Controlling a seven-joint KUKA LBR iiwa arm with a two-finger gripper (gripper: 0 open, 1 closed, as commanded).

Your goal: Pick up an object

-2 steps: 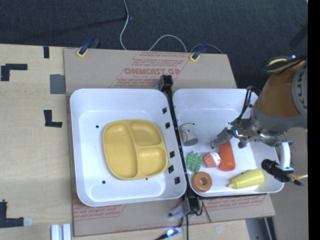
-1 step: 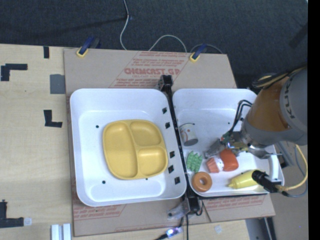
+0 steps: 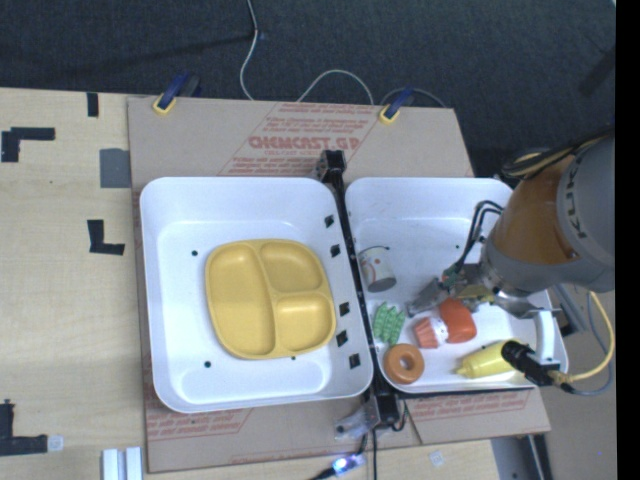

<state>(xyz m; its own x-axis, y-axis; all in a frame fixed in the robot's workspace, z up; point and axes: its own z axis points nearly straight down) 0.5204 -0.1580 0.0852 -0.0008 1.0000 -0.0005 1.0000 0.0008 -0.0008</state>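
The grey arm [image 3: 560, 228] reaches in from the right, bent down over the right bin [image 3: 420, 203], its gripper [image 3: 452, 286] low above an orange-red object [image 3: 447, 325]; how far the pincer is open cannot be told. A yellow bottle [image 3: 487, 361], an orange ring [image 3: 405, 363] and a green item [image 3: 388, 322] lie nearby. The left bin [image 3: 165, 218] holds a yellow divided plate [image 3: 268, 297].
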